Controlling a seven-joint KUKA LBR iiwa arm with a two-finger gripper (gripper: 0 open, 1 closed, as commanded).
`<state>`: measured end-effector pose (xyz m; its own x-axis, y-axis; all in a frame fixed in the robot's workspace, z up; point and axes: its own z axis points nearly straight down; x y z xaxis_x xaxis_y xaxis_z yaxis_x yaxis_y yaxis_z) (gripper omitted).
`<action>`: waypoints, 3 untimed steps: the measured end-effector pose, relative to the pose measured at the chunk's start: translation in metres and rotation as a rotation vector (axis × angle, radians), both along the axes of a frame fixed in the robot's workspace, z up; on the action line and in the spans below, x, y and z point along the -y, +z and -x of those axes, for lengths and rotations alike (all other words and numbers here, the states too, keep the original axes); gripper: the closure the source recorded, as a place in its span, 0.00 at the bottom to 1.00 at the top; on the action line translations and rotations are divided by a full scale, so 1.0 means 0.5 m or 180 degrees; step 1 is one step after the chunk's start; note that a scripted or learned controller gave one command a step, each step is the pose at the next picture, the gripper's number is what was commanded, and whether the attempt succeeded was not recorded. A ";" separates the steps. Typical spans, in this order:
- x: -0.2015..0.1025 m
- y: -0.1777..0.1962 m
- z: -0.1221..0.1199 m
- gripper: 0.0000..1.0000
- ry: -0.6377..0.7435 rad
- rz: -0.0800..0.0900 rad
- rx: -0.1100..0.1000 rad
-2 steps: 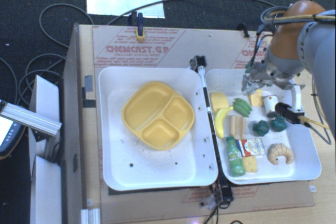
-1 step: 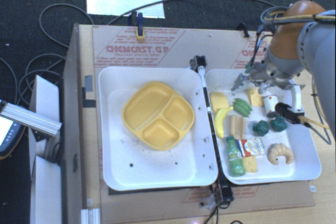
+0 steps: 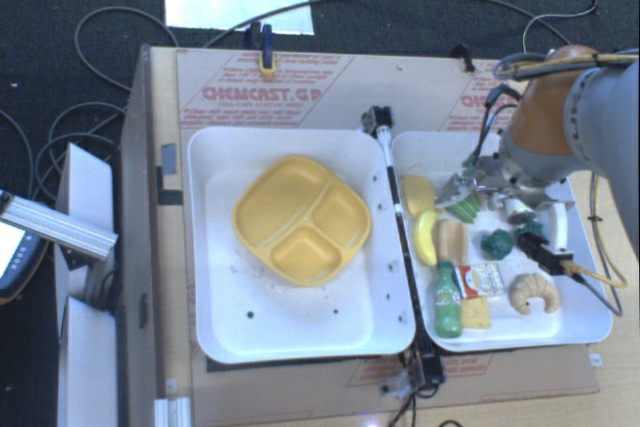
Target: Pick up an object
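We see the gripper (image 3: 478, 185) low in the right white bin (image 3: 592, 313); we can't tell its state. A small light-green plastic piece (image 3: 463, 209) sits just below-left of it: likely light, stiff, a bit slick. We judge a pinch across its short width best. Its long axis looks tilted, running lower left to upper right. Dark-green toy (image 3: 496, 242) lies nearby.

Yellow tray (image 3: 300, 220), green bottle (image 3: 447, 303), tan croissant (image 3: 534, 293), white bins (image 3: 225, 315)
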<state>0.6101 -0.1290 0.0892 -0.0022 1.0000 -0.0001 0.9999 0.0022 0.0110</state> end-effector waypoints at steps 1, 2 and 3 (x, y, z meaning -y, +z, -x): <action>-0.001 0.025 -0.004 1.00 0.0009 0.0000 0.0018; 0.011 0.180 0.055 1.00 -0.0004 0.0004 -0.0023; -0.092 0.284 0.080 1.00 0.0004 0.0000 -0.0025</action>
